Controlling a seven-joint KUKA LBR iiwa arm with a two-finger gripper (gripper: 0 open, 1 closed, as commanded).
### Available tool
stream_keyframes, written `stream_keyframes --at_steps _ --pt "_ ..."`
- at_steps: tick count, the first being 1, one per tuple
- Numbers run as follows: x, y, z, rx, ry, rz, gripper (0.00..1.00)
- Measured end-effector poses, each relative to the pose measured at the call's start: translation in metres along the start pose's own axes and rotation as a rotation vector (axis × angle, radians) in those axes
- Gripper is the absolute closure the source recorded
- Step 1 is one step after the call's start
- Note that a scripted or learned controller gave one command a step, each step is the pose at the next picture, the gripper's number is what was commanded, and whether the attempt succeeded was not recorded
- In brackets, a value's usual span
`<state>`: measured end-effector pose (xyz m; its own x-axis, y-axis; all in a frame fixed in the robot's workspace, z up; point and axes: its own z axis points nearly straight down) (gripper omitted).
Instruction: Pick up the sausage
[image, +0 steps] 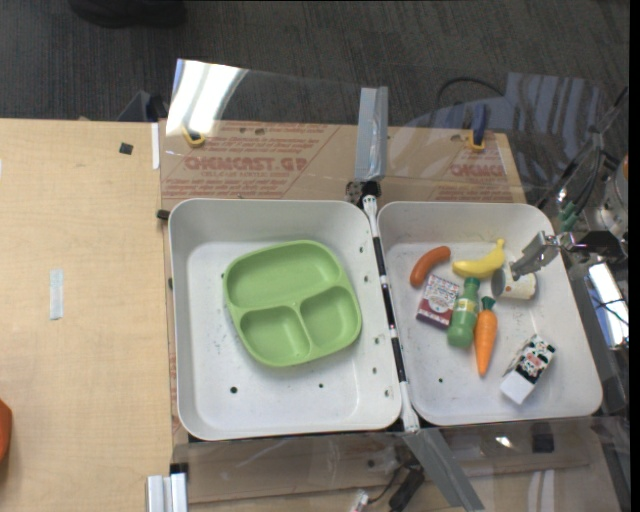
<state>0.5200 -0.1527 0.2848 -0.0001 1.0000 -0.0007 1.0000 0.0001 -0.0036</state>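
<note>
The sausage (430, 264) lies in the right bin (570, 400), near its upper left. A banana (480, 263) sits just right of it, a small carton (438, 300) just below, then a green bottle (464, 316) and carrot (484, 340). My claw (530, 260) hovers beyond the banana, well apart from the sausage, its grip unreadable to me.

Bright even overhead light, glare on the clear sheet (205, 95), soft shadows, slightly grainy focus.
</note>
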Motion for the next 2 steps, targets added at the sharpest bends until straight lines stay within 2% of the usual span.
stream_keyframes --at_steps 1,2 --pt "0.011 0.01 0.19 -0.002 0.001 -0.138 0.0" --pt "0.044 -0.043 0.194 -0.001 0.001 -0.144 0.0"
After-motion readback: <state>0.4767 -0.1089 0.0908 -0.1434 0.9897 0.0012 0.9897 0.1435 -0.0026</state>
